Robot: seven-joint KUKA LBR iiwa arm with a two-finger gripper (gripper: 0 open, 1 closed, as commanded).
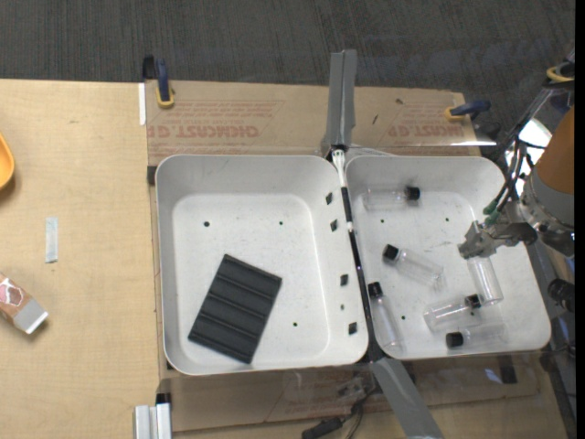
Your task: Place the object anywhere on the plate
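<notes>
1. Two bins sit side by side on the surface: the left bin and the right bin, touching along a middle divider.
2. In the left bin, a ridged plate lies at about 7 o'clock, tilted.
3. In the right bin, vials are scattered: one at 11 o'clock, one near centre, one at 5 o'clock.
4. The gripper is at the right bin's 3 o'clock, above another vial.

Blue clamps on cardboard sheet; orange object at left edge.
</notes>
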